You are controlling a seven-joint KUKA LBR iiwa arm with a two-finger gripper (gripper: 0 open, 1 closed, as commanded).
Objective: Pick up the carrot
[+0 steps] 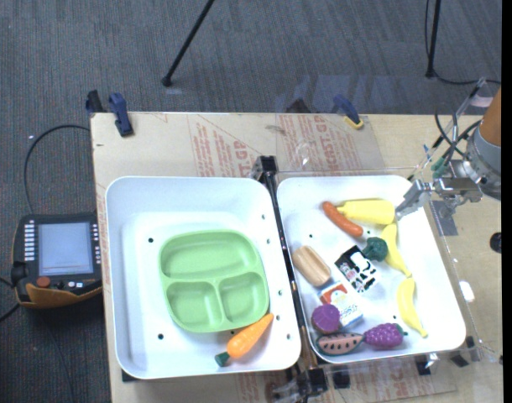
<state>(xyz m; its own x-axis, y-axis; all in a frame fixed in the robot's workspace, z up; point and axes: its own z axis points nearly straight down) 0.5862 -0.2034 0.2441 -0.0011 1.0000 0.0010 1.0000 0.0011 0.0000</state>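
Note:
The carrot is orange with a green stub and lies in the left bin, at the front right corner of the green divided plate. My gripper hangs over the far right edge of the right bin, well away from the carrot. Its fingers are spread open with nothing between them. One fingertip sits close to a yellow toy.
The right bin holds several toy foods: a red-orange sausage, a bun, broccoli, two bananas, grapes and a small black-and-white box. A teach pendant lies left of the bench.

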